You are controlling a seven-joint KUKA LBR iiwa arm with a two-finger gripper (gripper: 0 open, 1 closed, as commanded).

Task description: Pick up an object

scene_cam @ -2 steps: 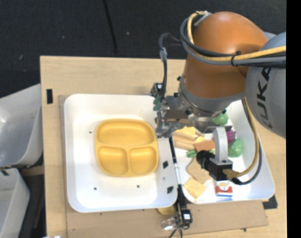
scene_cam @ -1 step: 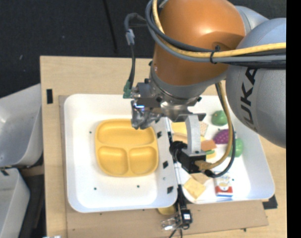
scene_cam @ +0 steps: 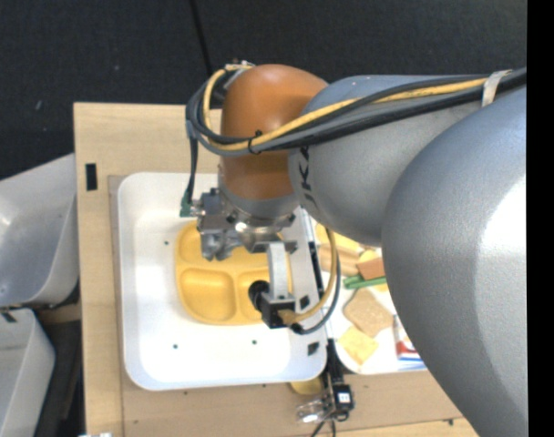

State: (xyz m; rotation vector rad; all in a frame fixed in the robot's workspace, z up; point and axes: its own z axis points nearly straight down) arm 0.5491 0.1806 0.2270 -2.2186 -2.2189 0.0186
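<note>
at frame centre, over a white bin: gripper low above a yellow divided tray, grip state impossible to tell. right of the bin, partly behind the grey arm: tan sponge-like pieces.

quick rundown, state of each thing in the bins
yellow tray: lying flat in the left bin, partly under the gripper
gripper: low over the tray
toast pieces: lying loose in the right bin, one beside another
green stick: lying flat by the toast
arm: reaching across the right bin
</note>
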